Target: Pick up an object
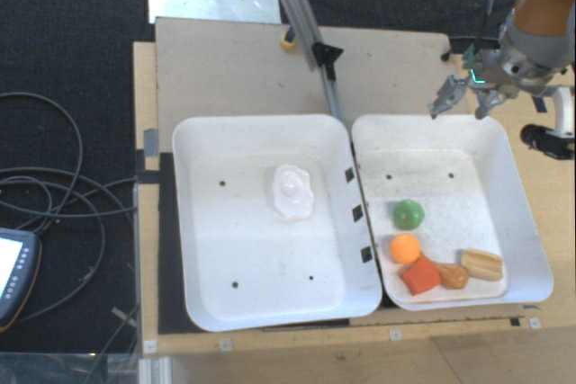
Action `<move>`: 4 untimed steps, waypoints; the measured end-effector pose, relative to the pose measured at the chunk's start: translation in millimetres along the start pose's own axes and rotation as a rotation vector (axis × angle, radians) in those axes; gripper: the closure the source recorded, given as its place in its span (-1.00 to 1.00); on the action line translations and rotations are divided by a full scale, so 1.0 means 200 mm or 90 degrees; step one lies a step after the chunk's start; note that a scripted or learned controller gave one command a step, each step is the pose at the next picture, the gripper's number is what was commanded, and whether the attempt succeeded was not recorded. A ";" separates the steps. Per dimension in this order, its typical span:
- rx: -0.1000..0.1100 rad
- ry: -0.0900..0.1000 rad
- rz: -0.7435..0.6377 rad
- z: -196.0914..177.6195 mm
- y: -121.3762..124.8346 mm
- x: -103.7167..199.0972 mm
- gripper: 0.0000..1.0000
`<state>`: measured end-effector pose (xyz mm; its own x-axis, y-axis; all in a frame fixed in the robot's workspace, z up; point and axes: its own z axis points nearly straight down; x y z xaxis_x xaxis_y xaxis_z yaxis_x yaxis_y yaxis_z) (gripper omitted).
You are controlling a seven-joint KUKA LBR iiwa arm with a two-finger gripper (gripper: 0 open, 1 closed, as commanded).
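Observation:
My gripper [464, 101] hangs over the far rim of the right bin [513, 166], fingers spread open with nothing between them. In that bin's near half lie a green round object [408, 214], an orange ball [405, 248], a red block [419, 276], a small orange piece [454, 277] and a tan wooden block [482, 264]. A white crumpled object [293, 191] rests in the middle of the left bin [193, 220]. The gripper is well apart from all of these.
A grey slanted pole [301, 9] with a black clamp crosses the bench behind the bins. Black clips [357, 213] sit on the shared rim between the bins. Cables and a tablet [13, 270] lie on the floor at the left.

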<state>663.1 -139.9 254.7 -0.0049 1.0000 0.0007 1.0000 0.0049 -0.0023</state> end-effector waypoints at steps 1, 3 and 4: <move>-0.002 -0.001 -0.001 -0.01 0.00 0.00 -1.00; 0.001 0.000 0.003 0.56 -0.06 0.02 -1.00; 0.000 0.000 0.002 0.82 -0.06 0.03 -1.00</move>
<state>650.9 -134.2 90.1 -0.0015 1.0000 0.0003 1.0000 0.0015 -0.0025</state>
